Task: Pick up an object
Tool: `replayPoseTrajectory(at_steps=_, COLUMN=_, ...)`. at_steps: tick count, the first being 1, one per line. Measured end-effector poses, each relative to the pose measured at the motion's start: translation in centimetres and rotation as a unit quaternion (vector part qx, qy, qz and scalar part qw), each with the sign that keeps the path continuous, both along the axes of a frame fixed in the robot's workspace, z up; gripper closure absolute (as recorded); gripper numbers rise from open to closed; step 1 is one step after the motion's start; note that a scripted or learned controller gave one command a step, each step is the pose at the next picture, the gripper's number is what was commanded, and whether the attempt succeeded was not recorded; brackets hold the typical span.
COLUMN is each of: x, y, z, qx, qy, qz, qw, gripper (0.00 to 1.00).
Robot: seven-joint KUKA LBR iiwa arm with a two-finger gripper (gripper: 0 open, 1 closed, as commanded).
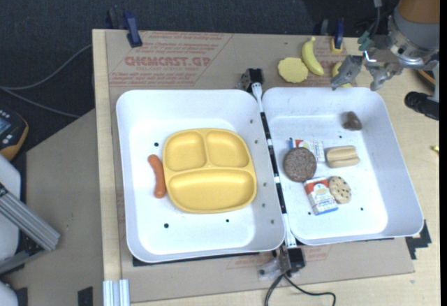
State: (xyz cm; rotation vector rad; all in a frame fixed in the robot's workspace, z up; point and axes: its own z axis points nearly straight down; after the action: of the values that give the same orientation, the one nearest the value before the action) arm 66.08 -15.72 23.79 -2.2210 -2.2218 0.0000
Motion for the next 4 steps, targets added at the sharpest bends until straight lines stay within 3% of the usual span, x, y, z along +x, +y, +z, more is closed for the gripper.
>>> replayPoseTrajectory(at_steps=1, x=0.4, y=-5.8, z=-9.6, qx=-0.0003, qy=0.003, qz=-0.002, qw=1.0000, gripper=0.00)
replayPoseTrajectory(at_steps=2, x=-3.8, y=5.1, z=-9.7, qx=0.0026, qy=0.003, qz=0.004, qw=1.0000, gripper=0.00)
replayPoseTrajectory(at_steps=3, x=-9.8, y=6.6, z=-14.9, qx=0.0014, qy=0.004, qz=-0.001, qw=1.0000, gripper=0.00)
replayPoseTrajectory(at_steps=4, x=-18.7, y=0.9, z=-15.4, qx=0.0004, qy=0.005, qz=-0.005, qw=1.0000, gripper=0.00)
